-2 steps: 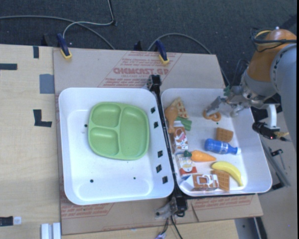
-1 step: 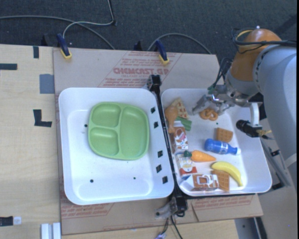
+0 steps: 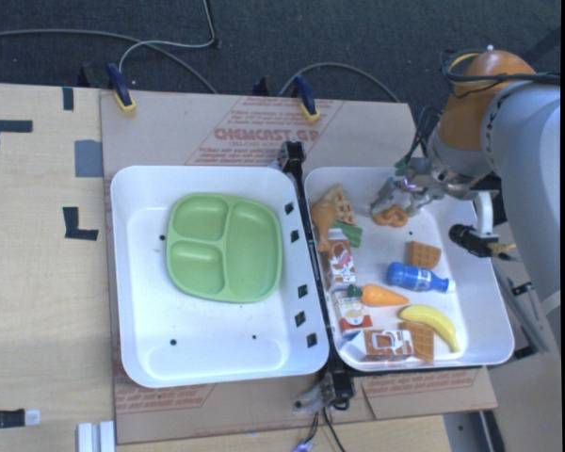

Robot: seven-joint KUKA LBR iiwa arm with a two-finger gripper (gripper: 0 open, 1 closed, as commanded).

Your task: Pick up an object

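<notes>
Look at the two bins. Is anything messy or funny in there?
Nothing looks broken or spilled. The toy food is all jumbled in the right bin: the banana, carrot and blue bottle lie at different angles. The green plate sits alone in the left bin. The claw hangs over a brown toy.

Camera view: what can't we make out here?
- Gripper: blurred, over the brown pretzel-like toy; contact or grasp unreadable.
- Packets along the right bin's left wall: print too small to read.
- Arm: cut off by the view's right side.
</notes>
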